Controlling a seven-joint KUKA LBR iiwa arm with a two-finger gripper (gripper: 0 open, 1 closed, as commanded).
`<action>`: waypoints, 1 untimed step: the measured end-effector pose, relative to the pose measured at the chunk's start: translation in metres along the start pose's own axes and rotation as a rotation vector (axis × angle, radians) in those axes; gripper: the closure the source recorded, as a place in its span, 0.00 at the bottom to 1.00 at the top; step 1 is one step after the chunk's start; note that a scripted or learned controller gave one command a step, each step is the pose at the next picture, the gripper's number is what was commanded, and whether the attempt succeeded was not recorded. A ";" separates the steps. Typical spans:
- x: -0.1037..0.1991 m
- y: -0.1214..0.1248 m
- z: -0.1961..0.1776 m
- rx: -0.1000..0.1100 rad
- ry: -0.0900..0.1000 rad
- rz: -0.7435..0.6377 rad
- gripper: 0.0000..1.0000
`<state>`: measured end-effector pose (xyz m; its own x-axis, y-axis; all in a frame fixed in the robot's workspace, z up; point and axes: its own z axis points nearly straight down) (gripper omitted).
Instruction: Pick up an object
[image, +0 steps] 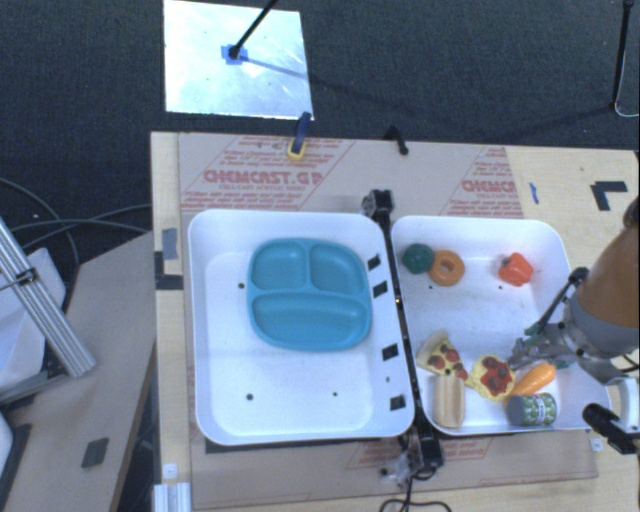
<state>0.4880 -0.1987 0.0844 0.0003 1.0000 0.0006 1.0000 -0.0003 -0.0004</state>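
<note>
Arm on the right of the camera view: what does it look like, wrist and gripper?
The arm shows an orange band over a grey wrist section. The gripper is dark metal, thin and rod-like, with a black strut running up toward the wrist. No markings are readable.

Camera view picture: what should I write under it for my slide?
Robot hand low over toy carrot in the right bin; blue plate in the left bin.

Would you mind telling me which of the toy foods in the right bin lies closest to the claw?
The orange carrot, lying right beside the claw near the bin's front right. The pizza slices, hot dog, donut and red pepper all sit farther off.
</note>
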 end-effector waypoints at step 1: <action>0.000 0.002 -0.011 -0.005 -0.002 -0.001 1.00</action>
<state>0.4901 -0.1991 0.0953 -0.0003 1.0000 -0.0015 1.0000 0.0003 0.0043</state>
